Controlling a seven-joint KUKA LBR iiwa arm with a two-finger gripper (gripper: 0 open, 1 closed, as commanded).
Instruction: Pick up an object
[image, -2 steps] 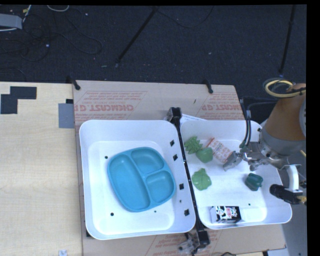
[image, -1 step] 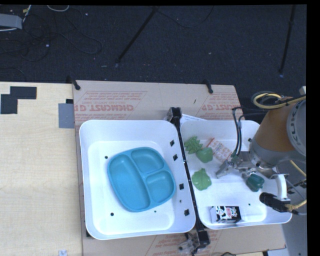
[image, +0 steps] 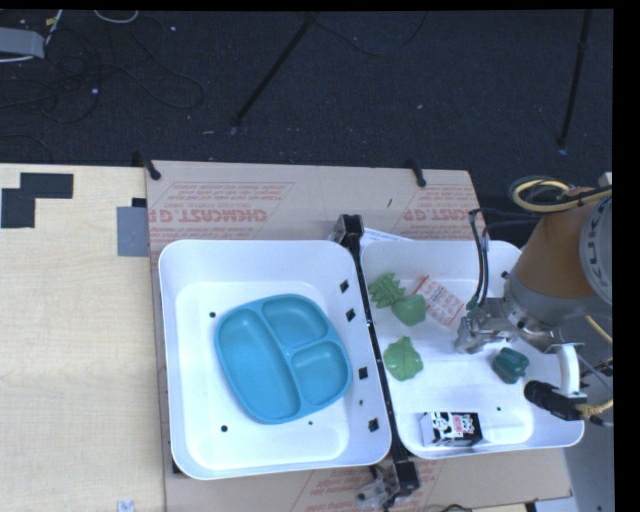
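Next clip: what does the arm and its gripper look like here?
The arm is grey with a wide orange band above the wrist. A black cable runs down beside it to the small metallic grey gripper. A yellow cable loop sits near the arm's top.

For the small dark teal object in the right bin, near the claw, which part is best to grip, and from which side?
Probably grip the dark teal object across its short, rounded body, descending from above. It lies alone on the right bin floor, apart from the green pieces and the black-and-white packet, so both sides look free. The claw is already just beside it.
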